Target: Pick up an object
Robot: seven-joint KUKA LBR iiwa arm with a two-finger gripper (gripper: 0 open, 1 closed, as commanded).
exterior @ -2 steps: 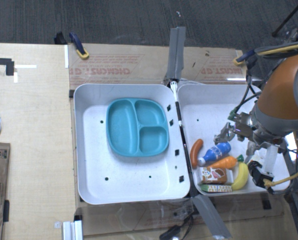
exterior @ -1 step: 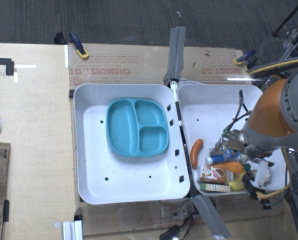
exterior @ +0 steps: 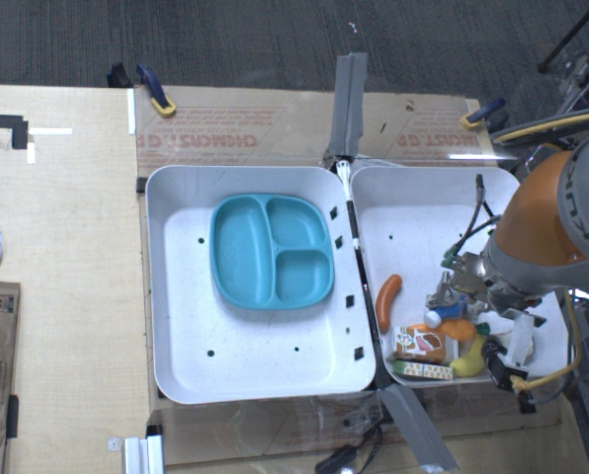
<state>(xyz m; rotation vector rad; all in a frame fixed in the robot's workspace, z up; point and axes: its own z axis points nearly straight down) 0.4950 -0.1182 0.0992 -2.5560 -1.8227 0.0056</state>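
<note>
Grey arm with orange band (exterior: 537,220) lowered into the right shallow white bin (exterior: 413,205), its hand (exterior: 451,299) over a near-corner cluster of toy food: an orange sausage-shaped piece (exterior: 387,301), a small printed carton (exterior: 420,342) and a yellow piece (exterior: 466,365). Whether the hand is released or clenched cannot be told. The left white bin (exterior: 176,294) holds a turquoise divided plastic plate (exterior: 272,252). A clean pick likely favours one item standing apart, such as the sausage, with the hand centred on it.
</note>
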